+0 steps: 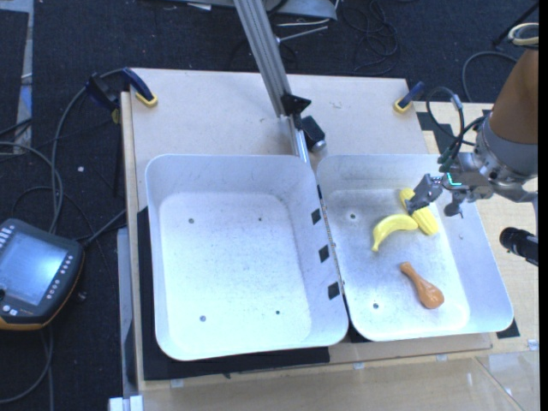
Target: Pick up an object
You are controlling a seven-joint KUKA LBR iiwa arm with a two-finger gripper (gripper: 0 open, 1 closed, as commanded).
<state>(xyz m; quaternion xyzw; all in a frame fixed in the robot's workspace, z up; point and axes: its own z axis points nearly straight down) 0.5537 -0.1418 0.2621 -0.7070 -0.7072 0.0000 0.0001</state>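
Camera view: arm reached in from the right, hand (425, 193) low over the right bin (479, 315), at the far end of the yellow objects. Finger spacing: cannot tell; no object seen between them. Banana (391, 229) lay mid-bin, touching a yellow corn-like piece (425, 220) just beside the hand. Orange drumstick-shaped toy (423, 286) lay nearer, apart from both. Left bin (154, 178) sat alongside on the counter (214, 101). Judged: approach for a pick on the yellow cluster, nothing lifted yet

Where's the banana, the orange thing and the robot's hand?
banana (391, 229), camera view, middle of its curve
orange thing (423, 287), camera view, its middle
hand (425, 192), camera view, between its fingertips
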